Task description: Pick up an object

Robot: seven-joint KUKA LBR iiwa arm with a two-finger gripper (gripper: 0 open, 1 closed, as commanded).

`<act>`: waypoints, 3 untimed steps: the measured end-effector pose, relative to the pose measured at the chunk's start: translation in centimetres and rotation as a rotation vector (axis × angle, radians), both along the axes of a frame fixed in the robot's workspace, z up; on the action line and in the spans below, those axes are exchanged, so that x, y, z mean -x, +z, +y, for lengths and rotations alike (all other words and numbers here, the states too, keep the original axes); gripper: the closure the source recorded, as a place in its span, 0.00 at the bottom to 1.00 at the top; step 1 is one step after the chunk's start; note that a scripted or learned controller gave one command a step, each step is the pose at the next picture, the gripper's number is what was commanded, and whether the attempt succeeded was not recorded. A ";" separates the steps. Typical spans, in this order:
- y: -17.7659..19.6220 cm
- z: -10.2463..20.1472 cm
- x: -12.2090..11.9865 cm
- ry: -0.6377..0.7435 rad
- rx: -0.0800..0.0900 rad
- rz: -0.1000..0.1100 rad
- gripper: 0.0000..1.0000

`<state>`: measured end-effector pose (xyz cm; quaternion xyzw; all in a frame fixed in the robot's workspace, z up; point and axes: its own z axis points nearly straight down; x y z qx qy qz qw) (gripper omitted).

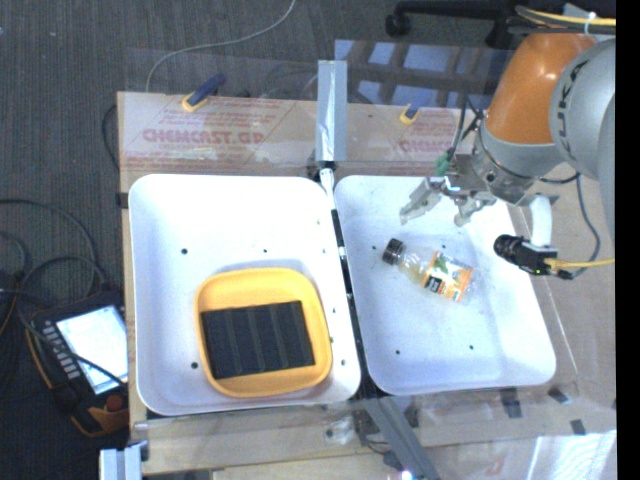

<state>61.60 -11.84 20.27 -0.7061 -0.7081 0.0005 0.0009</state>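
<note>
Gripper [446, 203] is hovering near the right bin's [520, 353] far edge, fingers apart, gripping nothing. Bottle [430, 269] is lying mid-bin; pick not yet begun.

Robotics lab in an office-type room — dark carpet [60, 58] w/ loose cables [250, 28], a chair base [470, 13] at top. Test bench: two white bins [180, 218] on a board [220, 133] w/ clamps [200, 91], grey-orange arm [545, 88] over it, a controller pad [85, 343] (screen lit) on the floor at left.
</note>
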 end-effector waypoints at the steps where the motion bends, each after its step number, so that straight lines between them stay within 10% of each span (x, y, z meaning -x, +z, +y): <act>1: -10.5 -2.1 4.4 0.113 0.000 -0.003 0.00; 2: -9.6 -1.9 4.3 0.114 -0.002 -0.003 1.00; 3: -1.9 3.8 3.2 0.127 0.000 -0.001 1.00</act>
